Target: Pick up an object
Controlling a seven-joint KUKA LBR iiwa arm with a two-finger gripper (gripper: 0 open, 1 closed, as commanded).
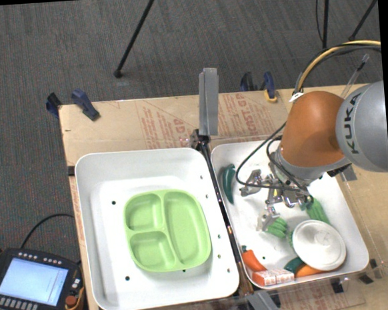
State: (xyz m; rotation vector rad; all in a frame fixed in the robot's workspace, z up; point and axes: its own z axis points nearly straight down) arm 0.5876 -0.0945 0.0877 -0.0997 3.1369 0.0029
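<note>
Gripper (pixel 273 220) hangs low over the middle of the right bin (pixel 356 238), under the orange band (pixel 310 132) of the grey arm (pixel 372 127), which comes in from the right. Whether it is wide or narrow I cannot tell — the metal wrist parts blur together there, and nothing clearly sits in its grasp.

Two white bins lie side by side. The left bin (pixel 95 219) holds one thing: a green plate (pixel 166 230) with three compartments, lying flat near its centre.

The right bin holds the small items. One light green ridged piece (pixel 277 228) lies just below the gripper, touching or nearly so. One white bowl (pixel 318 244) sits near the bin's near-right corner, just beside that piece. One dark green curved item (pixel 228 180) lies along the left wall, one green piece (pixel 315 210) sits right of the gripper, and one orange carrot-like item (pixel 252 258) (beside a small pink box (pixel 276 276)) rests at the near-left corner.

One pendant (pixel 34 285) with a lit screen lies on the floor at near left.
</note>
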